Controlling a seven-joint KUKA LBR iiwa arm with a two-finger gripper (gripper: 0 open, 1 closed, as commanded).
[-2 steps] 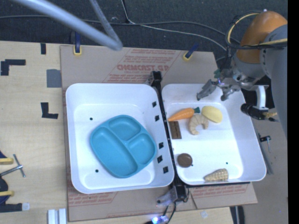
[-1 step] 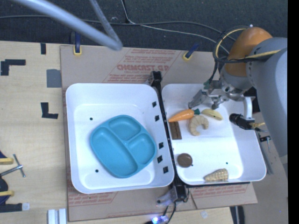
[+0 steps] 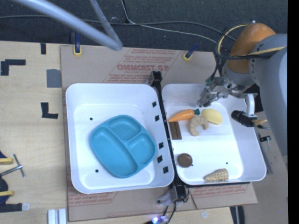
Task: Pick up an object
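Note:
The right bin [image 3: 243,148] holds an orange carrot [image 3: 181,115], a beige ginger-like piece [image 3: 195,124], a pale yellow lemon-shaped item [image 3: 212,116], a brown strip [image 3: 175,131], a brown round item [image 3: 185,160] and a tan corn cob [image 3: 216,175]. My gripper [image 3: 205,98] hangs over the upper part of the right bin, just above and left of the yellow item. Nothing shows between its fingers. The arm's grey body and orange band [image 3: 247,41] rise to the right.
The left bin [image 3: 79,97] holds a blue divided plate [image 3: 123,145]. A black divider clip line [image 3: 161,125] runs between the bins. Cables [image 3: 163,27] cross the dark area behind. A grey bar [image 3: 60,13] slants across the top left.

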